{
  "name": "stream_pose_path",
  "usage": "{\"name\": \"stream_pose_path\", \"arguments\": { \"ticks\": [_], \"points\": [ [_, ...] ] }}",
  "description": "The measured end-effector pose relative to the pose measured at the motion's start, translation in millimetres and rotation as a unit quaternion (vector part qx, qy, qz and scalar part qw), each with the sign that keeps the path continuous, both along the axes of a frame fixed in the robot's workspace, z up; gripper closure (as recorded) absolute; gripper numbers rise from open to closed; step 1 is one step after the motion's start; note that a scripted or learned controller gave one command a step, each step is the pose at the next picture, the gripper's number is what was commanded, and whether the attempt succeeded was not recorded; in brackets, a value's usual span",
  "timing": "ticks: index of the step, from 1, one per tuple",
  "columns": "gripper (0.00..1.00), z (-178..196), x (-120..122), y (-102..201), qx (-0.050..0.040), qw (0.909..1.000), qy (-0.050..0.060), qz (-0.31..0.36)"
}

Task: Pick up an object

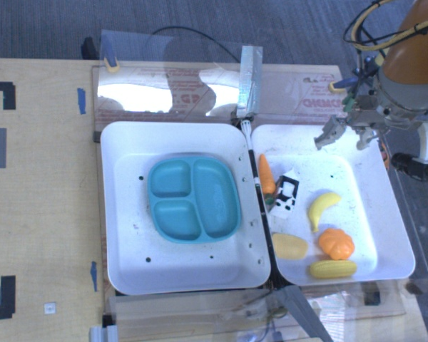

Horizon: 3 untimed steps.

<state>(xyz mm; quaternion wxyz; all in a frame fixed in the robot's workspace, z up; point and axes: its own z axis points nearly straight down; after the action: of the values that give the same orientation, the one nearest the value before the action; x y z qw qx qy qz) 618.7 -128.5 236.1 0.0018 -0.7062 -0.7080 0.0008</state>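
On the clear panel behind the two bins, faint red print shows mirrored and upside down, too washed out to read. A small white card (286, 192) with bold black square markings, some kind of tag pattern and not letters, lies in the right bin (385, 212) near its left wall.

The left bin (121, 191) holds a teal divided plate (195, 198) with three compartments, set about the middle of the floor; nothing lies in its compartments.

The right bin holds the toy foods. An orange carrot (266, 174) lies along the left wall, just beside the marked card. A yellow banana (322, 208) sits near the middle. Below it is a round orange fruit (335, 243), and just under that, touching or nearly so, a yellow corn cob (333, 268) lies by the front wall. A pale yellow potato-like piece (289, 246) rests to the left of the orange fruit.

The pincer (346, 134) hangs over the right bin's back right corner, its two fingers spread apart with nothing between them, well apart from all the foods. Yellow and black cables (374, 21) loop above the arm's orange band (414, 45).

A taped grey upright post (249, 80) stands at the back between the bins. Blue tape (81, 100) and black corner marks (5, 95) dot the wooden counter (36, 191) to the left.
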Motion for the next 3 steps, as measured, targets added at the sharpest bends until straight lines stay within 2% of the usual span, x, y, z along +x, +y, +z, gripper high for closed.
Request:
{"name": "stream_pose_path", "arguments": {
  "ticks": [1, 2, 3],
  "points": [
    [0.00, -84, -71, -10, -0.0003, 0.9994, 0.002, 0.036],
    [0.00, -149, -54, -1, -0.0007, 0.9978, -0.004, 0.066],
    [0.00, -124, 28, -83, 0.0002, 0.9992, -0.004, 0.040]
  ]
}}
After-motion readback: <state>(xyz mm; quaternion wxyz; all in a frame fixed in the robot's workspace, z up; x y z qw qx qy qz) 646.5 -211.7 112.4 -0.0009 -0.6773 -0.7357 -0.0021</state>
